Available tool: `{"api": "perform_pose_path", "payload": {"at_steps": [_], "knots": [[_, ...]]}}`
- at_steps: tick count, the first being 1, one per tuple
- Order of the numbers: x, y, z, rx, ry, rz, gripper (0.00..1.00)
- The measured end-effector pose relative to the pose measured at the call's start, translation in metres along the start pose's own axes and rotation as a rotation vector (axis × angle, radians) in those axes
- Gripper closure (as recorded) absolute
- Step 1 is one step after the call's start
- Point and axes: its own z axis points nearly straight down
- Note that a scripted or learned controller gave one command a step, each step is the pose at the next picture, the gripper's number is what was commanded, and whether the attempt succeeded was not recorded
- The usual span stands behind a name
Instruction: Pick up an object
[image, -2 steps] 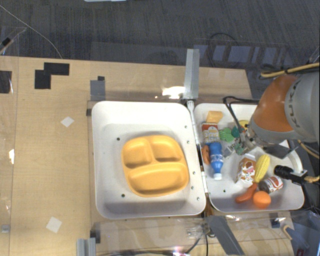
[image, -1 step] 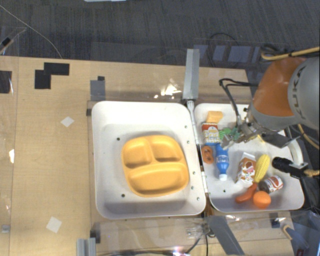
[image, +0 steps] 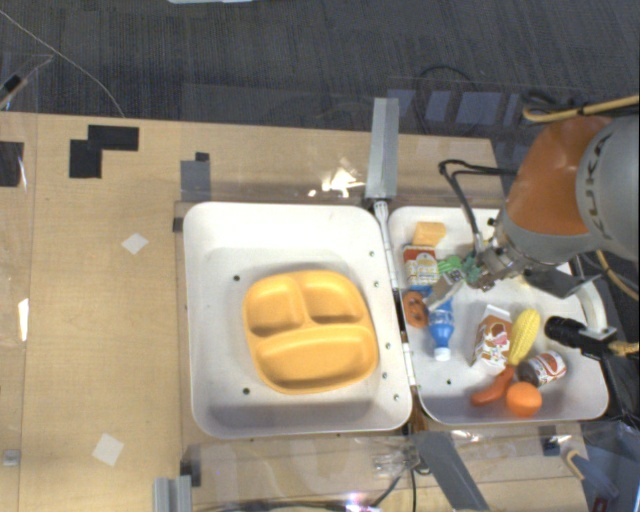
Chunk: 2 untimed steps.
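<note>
My gripper (image: 474, 268) hangs low over the upper middle of the right bin (image: 590, 400), on the grey arm with the orange band. Just left of it stands a red and white carton (image: 421, 267), with a small green piece (image: 451, 268) between the two. An orange-yellow block (image: 430, 234) lies above the carton. Below the gripper are a blue bottle (image: 441, 330), a brown round item (image: 415, 311), a snack packet (image: 492, 340), a yellow corn cob (image: 524, 335), a can (image: 546, 368), an orange (image: 523, 398) and a reddish sausage shape (image: 489, 390).
The left bin (image: 210, 300) holds a yellow divided tray (image: 310, 328). A metal divider (image: 392, 290) runs between the bins. A black cable and fittings sit along the right bin's right rim (image: 575, 332). Wooden bench lies to the left.
</note>
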Motion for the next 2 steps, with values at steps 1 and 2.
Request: {"api": "perform_pose_path", "payload": {"at_steps": [1,2], "knots": [[0.099,0.059,0.001,0.000,0.003,-0.016,0.00],[0.120,0.127,-0.062,-0.006,-0.001,-0.003,0.00]]}}
